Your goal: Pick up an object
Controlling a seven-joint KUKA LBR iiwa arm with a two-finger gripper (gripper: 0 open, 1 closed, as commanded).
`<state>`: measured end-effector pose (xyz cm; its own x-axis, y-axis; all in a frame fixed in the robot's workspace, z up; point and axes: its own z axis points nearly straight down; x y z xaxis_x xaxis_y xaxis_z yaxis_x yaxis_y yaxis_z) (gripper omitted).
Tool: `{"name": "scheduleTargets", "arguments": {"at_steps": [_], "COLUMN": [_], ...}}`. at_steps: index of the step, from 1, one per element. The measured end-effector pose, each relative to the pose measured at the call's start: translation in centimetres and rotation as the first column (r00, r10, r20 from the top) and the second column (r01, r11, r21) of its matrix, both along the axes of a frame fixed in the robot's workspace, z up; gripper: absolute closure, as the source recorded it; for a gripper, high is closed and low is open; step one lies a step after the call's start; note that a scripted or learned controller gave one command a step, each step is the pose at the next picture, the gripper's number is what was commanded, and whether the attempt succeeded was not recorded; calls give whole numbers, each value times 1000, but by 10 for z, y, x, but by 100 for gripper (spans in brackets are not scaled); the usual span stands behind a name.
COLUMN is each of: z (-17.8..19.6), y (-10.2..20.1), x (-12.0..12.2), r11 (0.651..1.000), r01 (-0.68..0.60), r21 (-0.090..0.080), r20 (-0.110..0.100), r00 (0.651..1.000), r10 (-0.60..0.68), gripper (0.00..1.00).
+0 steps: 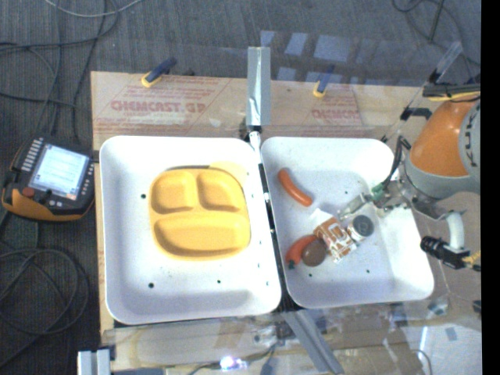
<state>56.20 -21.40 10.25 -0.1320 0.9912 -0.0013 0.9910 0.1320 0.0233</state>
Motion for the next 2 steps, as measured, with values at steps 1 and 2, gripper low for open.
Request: {"name": "scheduleTargets", "arguments": {"at_steps": [1,2], "z": [-8,-1], "y": [1,-1], "x": [-9,-11], "r11": [999,999], "r01": [49,50], "r21": [6,-1], "r20": [1,-1], "r00": [999,999], "r10": [-49,-50], "gripper": [0,100]}}
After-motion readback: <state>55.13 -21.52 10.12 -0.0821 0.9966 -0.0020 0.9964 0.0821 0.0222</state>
